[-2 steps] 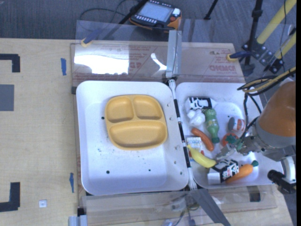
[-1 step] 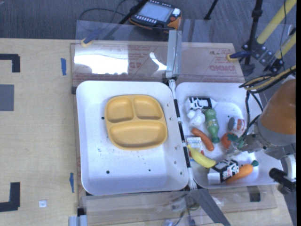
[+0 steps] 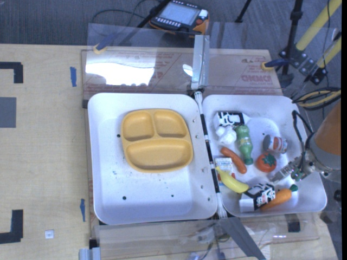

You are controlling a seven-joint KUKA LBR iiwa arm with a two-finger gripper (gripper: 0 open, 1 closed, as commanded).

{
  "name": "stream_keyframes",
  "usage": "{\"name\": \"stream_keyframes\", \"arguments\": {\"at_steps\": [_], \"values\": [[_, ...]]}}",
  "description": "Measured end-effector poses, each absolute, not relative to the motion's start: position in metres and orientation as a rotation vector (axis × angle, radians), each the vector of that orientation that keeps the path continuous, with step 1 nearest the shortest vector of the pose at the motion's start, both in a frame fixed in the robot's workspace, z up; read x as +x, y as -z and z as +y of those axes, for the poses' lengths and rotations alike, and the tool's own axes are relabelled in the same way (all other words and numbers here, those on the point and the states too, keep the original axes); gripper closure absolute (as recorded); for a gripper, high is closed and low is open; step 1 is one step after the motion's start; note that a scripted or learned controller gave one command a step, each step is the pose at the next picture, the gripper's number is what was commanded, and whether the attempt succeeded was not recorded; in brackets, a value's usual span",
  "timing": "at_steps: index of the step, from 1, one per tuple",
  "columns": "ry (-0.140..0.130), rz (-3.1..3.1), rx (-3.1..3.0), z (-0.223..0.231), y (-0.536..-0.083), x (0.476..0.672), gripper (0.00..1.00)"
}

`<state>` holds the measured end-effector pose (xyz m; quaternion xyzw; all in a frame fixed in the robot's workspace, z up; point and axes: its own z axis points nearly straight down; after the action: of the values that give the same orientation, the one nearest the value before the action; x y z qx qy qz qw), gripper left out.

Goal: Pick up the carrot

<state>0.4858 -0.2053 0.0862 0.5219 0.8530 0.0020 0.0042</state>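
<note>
Two white bins are being carried side by side by the worktop (image 3: pixel 43 145). A yellow divided plate (image 3: pixel 157 140) is lying in the left bin (image 3: pixel 103 161), and a heap of toy food is lying in the right bin (image 3: pixel 317 199). The carrot (image 3: pixel 281 198) is lying near the front right corner of the right bin. It is flat on the floor of the bin, with its green top pointing toward the bin's right wall. Its narrow end is being overlapped by a small black-and-white carton (image 3: pixel 263 195), with a banana (image 3: pixel 233 182) just beyond that on the left.

The tool (image 3: pixel 290 171) is being held low over the right bin, just behind the carrot and beside a tomato (image 3: pixel 265 162). Nothing is being gripped by it. At this slant it cannot be told whether it is spread or pressed together.

The carrot appears to be a hollow plastic toy. It is therefore being judged light, stiff and smooth, so it is likely to skid or roll away under a glancing touch but not to be crushed. The thicker bare stretch near the green top is being judged the best place to take hold. The grip should be set across the width, well clear of the carton. The tapering end is being judged the poorer choice, since it is partly covered and would tend to slip out of a closing grip. The nearby bin wall is leaving little room on that side.
</note>
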Motion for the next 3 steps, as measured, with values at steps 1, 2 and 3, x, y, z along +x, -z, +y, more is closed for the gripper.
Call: {"name": "stream_keyframes", "arguments": {"at_steps": [1,2,3], "values": [[-0.003,2.968,0.988,-0.223,-0.086,0.484,1.00],[0.005,3.114,0.314,-0.225,-0.086,0.496,1.00],[-0.003,3.130,0.230,-0.224,-0.111,0.524,1.00]]}}
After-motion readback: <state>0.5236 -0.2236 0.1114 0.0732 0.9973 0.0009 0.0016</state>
